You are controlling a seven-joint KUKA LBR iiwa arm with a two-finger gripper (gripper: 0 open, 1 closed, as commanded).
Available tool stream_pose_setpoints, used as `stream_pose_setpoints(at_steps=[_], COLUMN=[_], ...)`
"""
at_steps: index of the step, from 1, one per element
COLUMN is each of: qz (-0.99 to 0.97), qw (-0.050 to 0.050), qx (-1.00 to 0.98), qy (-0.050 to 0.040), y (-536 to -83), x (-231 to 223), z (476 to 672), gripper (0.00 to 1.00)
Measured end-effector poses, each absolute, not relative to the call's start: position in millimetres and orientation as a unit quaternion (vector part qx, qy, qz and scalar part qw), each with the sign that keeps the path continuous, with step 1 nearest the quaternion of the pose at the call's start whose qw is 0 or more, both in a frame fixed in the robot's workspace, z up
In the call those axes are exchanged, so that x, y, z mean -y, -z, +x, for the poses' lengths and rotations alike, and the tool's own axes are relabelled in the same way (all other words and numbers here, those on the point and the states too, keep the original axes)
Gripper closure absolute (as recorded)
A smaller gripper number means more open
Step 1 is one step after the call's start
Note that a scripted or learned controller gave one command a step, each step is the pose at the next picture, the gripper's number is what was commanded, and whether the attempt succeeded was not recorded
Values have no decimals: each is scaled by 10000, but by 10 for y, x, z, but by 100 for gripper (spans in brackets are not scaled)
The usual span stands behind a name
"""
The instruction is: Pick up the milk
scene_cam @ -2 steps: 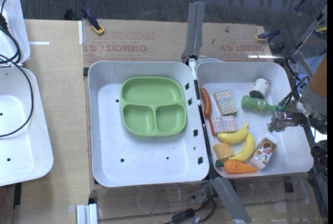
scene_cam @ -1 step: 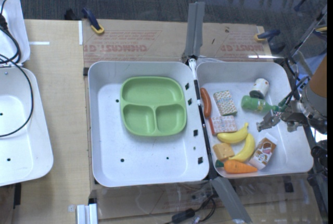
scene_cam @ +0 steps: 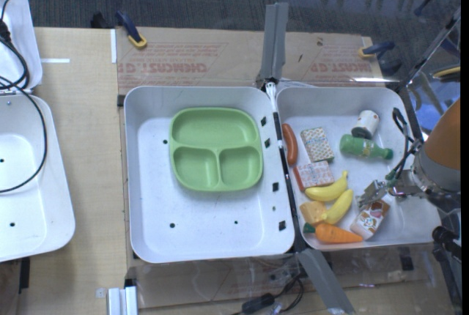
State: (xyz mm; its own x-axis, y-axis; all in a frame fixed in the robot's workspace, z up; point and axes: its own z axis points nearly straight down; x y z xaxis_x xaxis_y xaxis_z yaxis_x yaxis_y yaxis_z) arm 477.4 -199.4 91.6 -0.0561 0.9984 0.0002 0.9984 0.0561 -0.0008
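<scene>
Small white milk carton with red-brown print (scene_cam: pixel 371 217) lies tilted near the front edge of the right white bin (scene_cam: pixel 333 95), beside the orange plastic carrot (scene_cam: pixel 335 234); metal two-finger gripper (scene_cam: pixel 375 193) hovers just above it; jaws' opening cannot be told, nothing visibly held; approach step, by my reading; next: descend squarely onto carton, avoiding yellow bananas (scene_cam: pixel 331 196).

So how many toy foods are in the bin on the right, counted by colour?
Yellow: 3, two bananas and a cheese wedge
Orange or red: 2, carrot, sausage
Green: 1, bottle
White: 2, milk, small jar
Patterned: 2, packets
Total: 10
</scene>
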Motion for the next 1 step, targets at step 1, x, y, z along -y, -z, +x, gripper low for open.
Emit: stream_pose_setpoints(at_steps=[1], qz=[-6875], qw=[-22], qx=[7262], qy=[9], y=[-1014], x=[1996], z=[4795], gripper=[100])
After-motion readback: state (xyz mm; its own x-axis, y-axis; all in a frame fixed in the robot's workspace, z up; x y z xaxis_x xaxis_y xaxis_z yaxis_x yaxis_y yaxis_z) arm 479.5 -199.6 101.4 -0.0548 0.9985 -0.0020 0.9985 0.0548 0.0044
